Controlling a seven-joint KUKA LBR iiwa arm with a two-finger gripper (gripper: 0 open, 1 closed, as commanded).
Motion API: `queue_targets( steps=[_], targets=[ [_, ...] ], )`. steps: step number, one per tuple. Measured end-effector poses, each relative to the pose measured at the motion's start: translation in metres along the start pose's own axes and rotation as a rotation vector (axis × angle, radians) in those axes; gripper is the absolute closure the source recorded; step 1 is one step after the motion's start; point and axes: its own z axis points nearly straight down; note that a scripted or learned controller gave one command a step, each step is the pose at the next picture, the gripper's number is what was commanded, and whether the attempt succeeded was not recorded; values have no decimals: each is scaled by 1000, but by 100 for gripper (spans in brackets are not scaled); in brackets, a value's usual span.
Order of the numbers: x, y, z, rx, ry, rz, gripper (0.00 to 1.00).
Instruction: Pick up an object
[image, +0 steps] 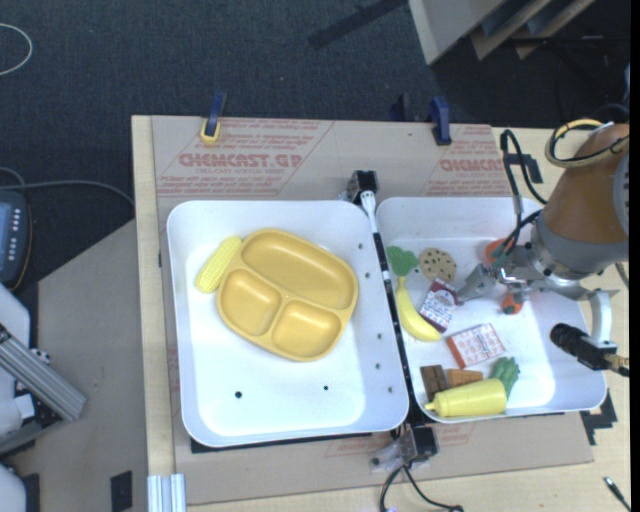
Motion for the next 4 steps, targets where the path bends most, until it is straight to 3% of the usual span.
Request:
queue_targets(
  steps=[1,2,4],
  targets=[
    [1,2,30,-7,2,-2,0],
    [0,4,17,-16,-1,-1,100],
    [0,9,-93,-14,-4,-3,100]
  ],
)
